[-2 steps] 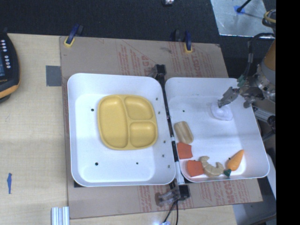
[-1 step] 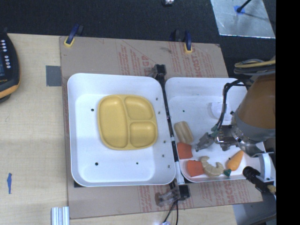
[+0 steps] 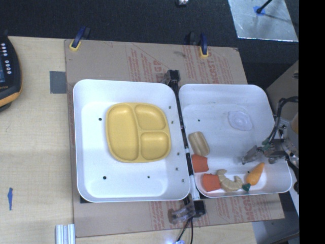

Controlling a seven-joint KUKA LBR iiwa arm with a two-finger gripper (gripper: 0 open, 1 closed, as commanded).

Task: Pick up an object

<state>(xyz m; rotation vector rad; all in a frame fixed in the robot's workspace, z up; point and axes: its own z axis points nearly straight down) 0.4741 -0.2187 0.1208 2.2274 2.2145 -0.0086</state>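
Note:
The right bin holds several toy foods along its near side. A tan bread roll lies by the left wall, with a red block just below it. Another red piece sits in the near left corner beside a beige curved piece. An orange carrot with a green tip lies tilted near the right wall. My gripper reaches in from the right edge and hangs just above the carrot's upper end. I see nothing held in it.
The left bin bears a yellow divided plate in its middle. A clear round lid shape lies in the far half of the right bin. Clamps sit at the board's far edge, and a pendant lies at far left.

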